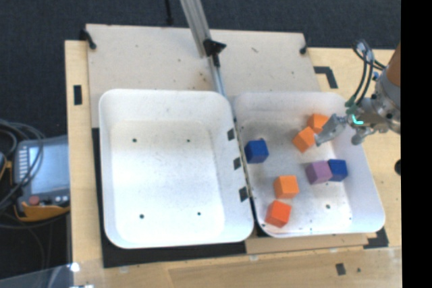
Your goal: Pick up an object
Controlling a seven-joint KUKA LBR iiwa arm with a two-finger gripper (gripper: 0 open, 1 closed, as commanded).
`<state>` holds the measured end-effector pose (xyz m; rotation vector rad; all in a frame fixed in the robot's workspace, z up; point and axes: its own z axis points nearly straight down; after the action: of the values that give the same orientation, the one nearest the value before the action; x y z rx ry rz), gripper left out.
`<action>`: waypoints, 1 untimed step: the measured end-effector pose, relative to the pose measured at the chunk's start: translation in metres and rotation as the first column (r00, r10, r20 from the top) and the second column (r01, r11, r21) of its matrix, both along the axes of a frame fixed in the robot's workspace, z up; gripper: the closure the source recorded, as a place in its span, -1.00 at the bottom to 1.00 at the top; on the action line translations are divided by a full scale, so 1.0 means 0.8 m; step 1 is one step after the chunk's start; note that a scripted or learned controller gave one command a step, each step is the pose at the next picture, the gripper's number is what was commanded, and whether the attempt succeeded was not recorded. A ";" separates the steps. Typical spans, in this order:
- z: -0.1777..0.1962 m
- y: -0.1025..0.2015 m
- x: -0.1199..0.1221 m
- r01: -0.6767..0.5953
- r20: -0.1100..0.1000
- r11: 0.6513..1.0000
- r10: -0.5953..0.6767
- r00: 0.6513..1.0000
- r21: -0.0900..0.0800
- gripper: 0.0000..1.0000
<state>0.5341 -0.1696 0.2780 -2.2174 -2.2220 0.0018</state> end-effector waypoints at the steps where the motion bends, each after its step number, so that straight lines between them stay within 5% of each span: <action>1: 0.002 0.000 0.001 0.001 0.004 1.000 -0.001 1.000 -0.001 -1.00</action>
<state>0.5347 -0.1697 0.2798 -2.2209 -2.2236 -0.0014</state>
